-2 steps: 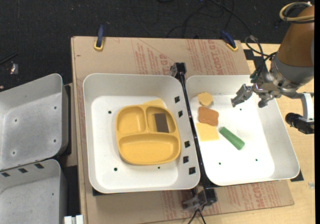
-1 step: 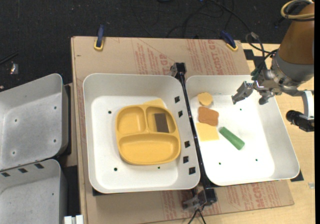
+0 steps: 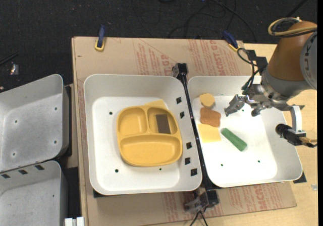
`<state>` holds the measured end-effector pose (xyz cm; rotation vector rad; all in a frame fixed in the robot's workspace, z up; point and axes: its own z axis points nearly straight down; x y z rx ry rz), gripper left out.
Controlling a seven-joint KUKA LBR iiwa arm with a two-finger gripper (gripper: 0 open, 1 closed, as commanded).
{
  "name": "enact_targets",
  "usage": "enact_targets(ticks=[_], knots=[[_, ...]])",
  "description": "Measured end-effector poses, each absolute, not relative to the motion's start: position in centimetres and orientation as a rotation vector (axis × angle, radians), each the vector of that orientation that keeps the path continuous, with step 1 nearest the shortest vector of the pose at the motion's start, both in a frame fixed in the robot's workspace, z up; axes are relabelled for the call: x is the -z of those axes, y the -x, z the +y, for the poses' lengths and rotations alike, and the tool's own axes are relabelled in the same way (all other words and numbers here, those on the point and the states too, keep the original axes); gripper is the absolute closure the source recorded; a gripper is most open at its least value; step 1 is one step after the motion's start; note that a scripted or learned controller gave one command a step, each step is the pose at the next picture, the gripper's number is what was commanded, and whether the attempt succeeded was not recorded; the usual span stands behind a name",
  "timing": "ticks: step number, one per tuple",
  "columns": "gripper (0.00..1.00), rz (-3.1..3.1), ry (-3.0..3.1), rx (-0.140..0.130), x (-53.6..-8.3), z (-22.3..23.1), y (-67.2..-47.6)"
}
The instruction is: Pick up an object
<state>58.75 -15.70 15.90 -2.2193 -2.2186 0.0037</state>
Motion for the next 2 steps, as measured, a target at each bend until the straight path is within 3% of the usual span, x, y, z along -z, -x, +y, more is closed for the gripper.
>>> enact_targets(ticks=[1,2], knots=[[0.00,-2.218,2.219,-0.004,-9.61,-15.11,-58.45],[0.00,-2.220,2.224,0.001,-9.34,-15.11,-58.53]])
